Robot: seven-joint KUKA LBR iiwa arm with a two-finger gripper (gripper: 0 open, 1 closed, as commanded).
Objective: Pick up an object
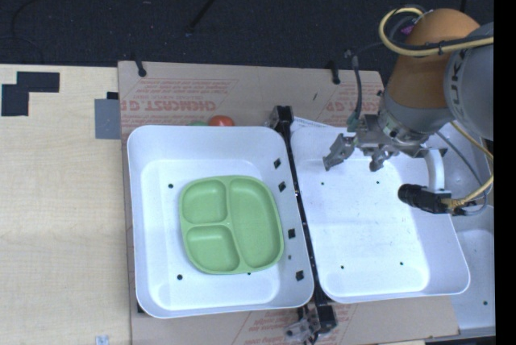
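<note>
I see my end effector [357, 153] with fingers spread apart and gripping nothing, above the right bin [387, 255], while the green divided plate [230, 223] lies in the left bin [153, 174].

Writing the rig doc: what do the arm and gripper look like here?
The arm is grey with a rounded orange band above the wrist. A yellow cable loops beside the band. The gripper is grey metal with two thin fingers. A black fitting sits beside it.

A red object [221, 122] sits half hidden behind the left bin [153, 174] rim.
</note>
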